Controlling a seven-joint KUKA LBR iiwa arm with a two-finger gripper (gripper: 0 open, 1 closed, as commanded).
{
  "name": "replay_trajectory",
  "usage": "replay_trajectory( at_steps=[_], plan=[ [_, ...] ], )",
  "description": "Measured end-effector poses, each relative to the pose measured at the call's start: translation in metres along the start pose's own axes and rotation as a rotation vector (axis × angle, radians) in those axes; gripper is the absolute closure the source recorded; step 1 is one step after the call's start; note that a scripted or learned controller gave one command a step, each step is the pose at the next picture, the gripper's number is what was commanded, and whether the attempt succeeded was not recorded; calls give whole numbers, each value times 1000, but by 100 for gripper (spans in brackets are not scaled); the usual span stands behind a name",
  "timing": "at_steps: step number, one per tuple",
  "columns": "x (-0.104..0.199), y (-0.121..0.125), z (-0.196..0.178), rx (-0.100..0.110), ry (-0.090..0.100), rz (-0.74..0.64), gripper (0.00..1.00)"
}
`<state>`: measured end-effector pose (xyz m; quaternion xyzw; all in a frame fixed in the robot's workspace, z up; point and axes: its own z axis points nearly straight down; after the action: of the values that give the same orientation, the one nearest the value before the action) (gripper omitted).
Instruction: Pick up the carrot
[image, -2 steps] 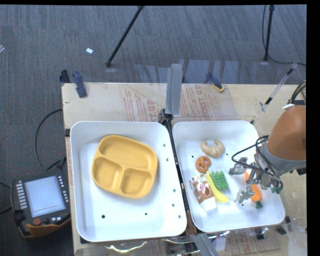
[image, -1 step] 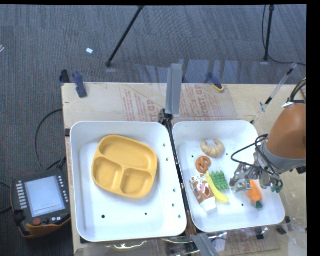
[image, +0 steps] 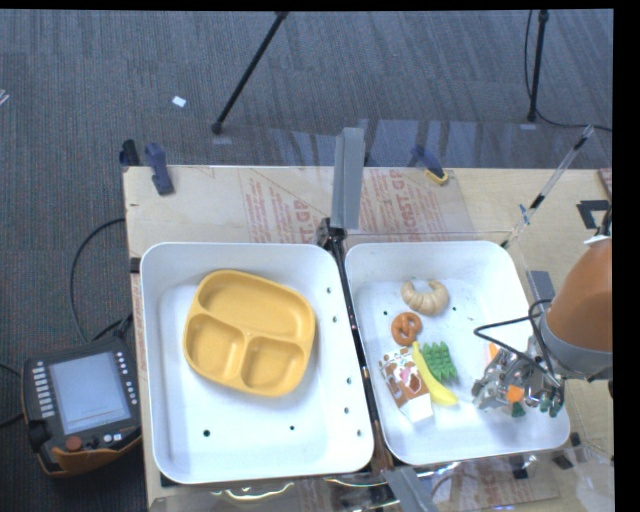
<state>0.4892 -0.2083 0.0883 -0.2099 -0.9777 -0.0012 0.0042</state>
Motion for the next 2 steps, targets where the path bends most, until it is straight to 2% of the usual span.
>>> replay_trajectory(
  at_steps=[1, 2],
  plan=[
    [45, 67, -38, 0, 0, 138, 100],
    [69, 126, -95, 3, -2, 704, 100]
  ],
)
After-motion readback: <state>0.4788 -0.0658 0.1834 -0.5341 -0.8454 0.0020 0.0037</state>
